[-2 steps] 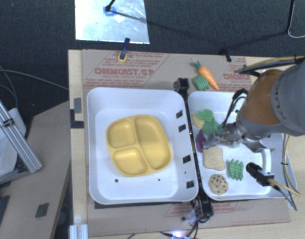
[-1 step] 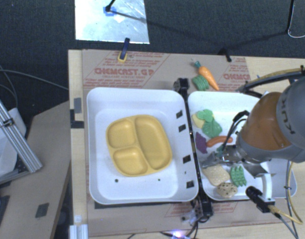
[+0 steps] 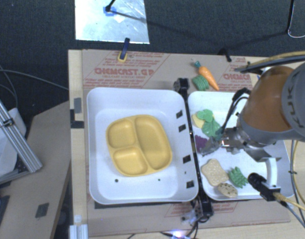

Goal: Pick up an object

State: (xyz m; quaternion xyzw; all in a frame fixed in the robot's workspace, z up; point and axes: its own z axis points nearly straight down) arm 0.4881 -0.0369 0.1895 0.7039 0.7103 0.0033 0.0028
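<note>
- While the arm [image 3: 272, 103] reaches over the right bin [image 3: 282, 188], the gripper [image 3: 218, 141] hangs low beside the purple toy [image 3: 201, 143] and green leafy toy [image 3: 210, 126]; whether its fingers are apart or together cannot be told.
- Step in hand, as judged: approach, nothing visibly gripped.
- Candidates: toast slice [image 3: 214, 171], cookie [image 3: 226, 188], small green piece [image 3: 237, 177], all lying near the right bin's front.
- Left bin [image 3: 100, 103] bears a yellow divided plate [image 3: 138, 144].
- Next move calls for centring over one item, then closing.

Toys [image 3: 208, 123] crowding right bin [image 3: 218, 99]; bare floor around yellow tray [image 3: 139, 144].
</note>
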